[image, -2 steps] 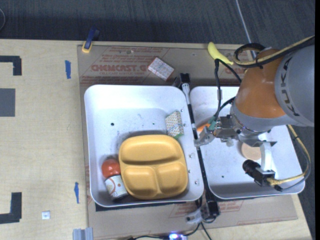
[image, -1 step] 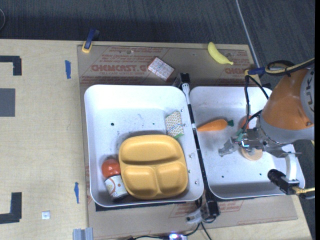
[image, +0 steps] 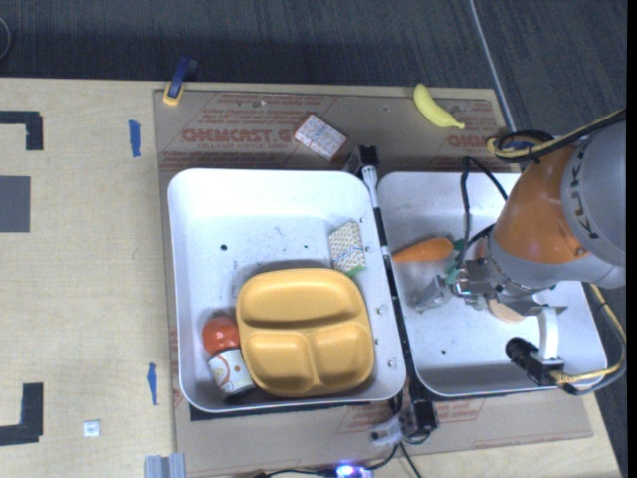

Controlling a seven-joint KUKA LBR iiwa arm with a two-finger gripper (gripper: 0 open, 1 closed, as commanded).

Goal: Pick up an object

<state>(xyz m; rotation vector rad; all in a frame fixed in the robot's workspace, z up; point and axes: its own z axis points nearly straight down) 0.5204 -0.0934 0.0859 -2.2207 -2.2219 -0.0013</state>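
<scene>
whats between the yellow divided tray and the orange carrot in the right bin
In the camera view, between the yellow divided plastic tray and orange carrot run the two white bins' adjoining walls.

Single fixed camera, mounted above the pale wooden desk point(image: 80, 297), looking down at a slight slant. Far edge of the desk sits at the top of the frame, dark grey carpet floor point(image: 299, 18) beyond it. Medium distance: both shallow white plastic bins point(image: 189, 267) fit fully in frame, side by side at centre. The grey arm with an orange band point(image: 542, 217) enters from the right edge.
</scene>
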